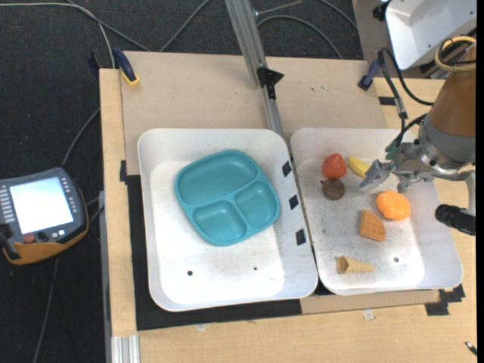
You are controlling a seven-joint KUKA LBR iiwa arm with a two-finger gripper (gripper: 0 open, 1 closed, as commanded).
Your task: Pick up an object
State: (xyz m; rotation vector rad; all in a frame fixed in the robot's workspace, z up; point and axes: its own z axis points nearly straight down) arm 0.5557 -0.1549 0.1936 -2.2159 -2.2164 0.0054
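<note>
The claw (382, 174) hung over the right bin (423, 274), its fingers spread and pinching nothing. Just below it lay an orange ball (393, 205); a yellow piece (358, 165) sat beside its left finger. A red ball (333, 165), a brown lump (333, 190), a waffle piece (371, 225) and a cone (354, 264) lay nearby. A teal divided plate (226, 197) rested in the left bin (174, 274).

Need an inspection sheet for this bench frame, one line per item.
Surface: tan bench, two white bins, left bin, right bin.
Job's things: in right bin, tomato, banana, brown ball, orange, waffle, cone.
Clutter: teal tray in left bin.
Grippers: gripper open, above right bin, holding nothing.
Cables: on dark floor.
Surroundings: pendant, blue clamps, metal post.
</note>
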